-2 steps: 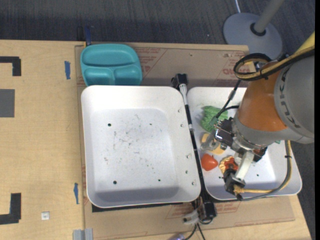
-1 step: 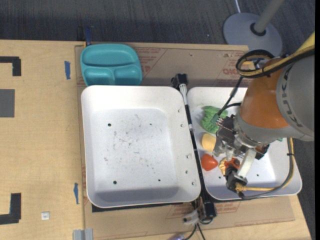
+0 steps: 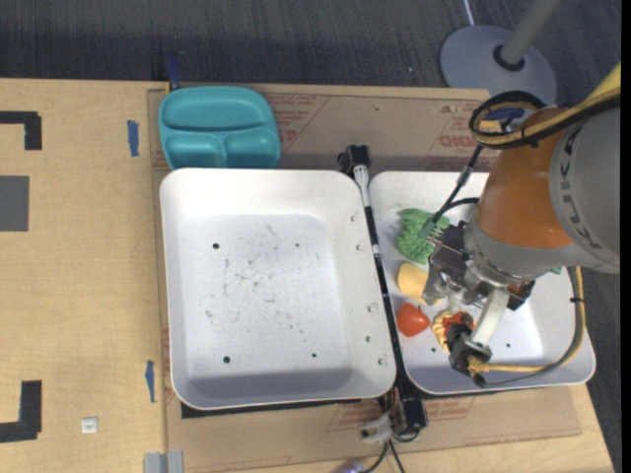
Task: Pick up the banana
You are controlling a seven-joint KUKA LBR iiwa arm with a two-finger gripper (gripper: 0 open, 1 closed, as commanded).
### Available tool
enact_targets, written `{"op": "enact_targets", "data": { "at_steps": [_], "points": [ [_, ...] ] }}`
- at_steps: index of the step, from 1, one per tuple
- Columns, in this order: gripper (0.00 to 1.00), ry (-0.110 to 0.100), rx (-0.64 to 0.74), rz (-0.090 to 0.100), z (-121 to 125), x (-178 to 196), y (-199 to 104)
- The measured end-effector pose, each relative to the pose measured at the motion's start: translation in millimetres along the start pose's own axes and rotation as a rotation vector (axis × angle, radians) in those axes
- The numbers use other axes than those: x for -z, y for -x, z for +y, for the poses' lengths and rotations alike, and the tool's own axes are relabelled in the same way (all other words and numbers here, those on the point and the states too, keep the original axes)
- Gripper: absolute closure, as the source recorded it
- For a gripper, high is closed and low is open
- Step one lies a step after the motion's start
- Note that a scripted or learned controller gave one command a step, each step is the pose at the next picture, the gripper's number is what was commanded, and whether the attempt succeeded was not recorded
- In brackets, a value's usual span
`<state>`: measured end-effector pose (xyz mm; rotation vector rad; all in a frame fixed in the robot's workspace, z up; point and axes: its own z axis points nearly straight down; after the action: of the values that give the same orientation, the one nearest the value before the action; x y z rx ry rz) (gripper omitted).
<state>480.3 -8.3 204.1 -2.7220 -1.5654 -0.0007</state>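
Note:
In the right bin (image 3: 552,358), a yellow rounded piece (image 3: 411,280) peeks out at the left; it looks like the end of the banana, and the rest is hidden under the arm. My gripper (image 3: 446,286) hangs low over the bin's left half, right beside this yellow piece and partly covering it. The view does not let me tell whether anything is held. The grey wrist with its orange band (image 3: 523,205) blocks the middle of the bin.
A green leafy toy (image 3: 418,231) lies behind the yellow piece and a red toy (image 3: 412,318) lies in front of it. A small orange-red item (image 3: 455,324) sits under the gripper. The left bin (image 3: 266,274) is alongside, with a teal tray (image 3: 219,126) behind it.

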Motion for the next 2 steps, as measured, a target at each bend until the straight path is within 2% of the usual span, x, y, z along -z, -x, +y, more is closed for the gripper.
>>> {"op": "enact_targets", "data": {
  "at_steps": [2],
  "points": [
    [1.0, 0.002, 0.0, 0.0, 1.1, 19.5, -1.1]
  ]
}}
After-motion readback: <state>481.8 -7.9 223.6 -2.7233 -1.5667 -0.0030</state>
